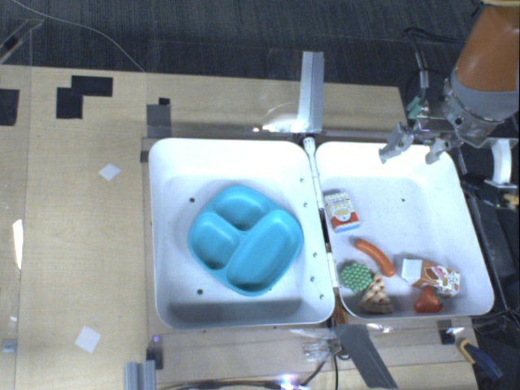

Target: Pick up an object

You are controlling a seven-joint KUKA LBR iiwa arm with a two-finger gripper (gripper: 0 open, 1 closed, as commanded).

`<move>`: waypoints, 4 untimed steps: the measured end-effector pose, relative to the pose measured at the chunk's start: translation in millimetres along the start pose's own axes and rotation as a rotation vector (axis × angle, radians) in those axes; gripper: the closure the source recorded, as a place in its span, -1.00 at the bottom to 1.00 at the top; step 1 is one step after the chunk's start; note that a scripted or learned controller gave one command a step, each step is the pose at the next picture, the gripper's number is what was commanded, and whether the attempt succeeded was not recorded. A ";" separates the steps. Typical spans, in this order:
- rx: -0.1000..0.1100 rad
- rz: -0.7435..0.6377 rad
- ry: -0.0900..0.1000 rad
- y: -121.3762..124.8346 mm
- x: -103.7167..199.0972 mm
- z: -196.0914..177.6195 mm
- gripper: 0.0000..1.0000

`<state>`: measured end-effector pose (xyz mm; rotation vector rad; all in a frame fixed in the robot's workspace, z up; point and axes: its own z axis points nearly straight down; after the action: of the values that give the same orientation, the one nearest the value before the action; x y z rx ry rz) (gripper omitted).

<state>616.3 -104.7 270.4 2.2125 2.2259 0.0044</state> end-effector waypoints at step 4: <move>-0.017 -0.101 -0.004 -100.5 -23.9 167.7 1.00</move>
<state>516.6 -129.3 102.3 2.0871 2.3237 0.0180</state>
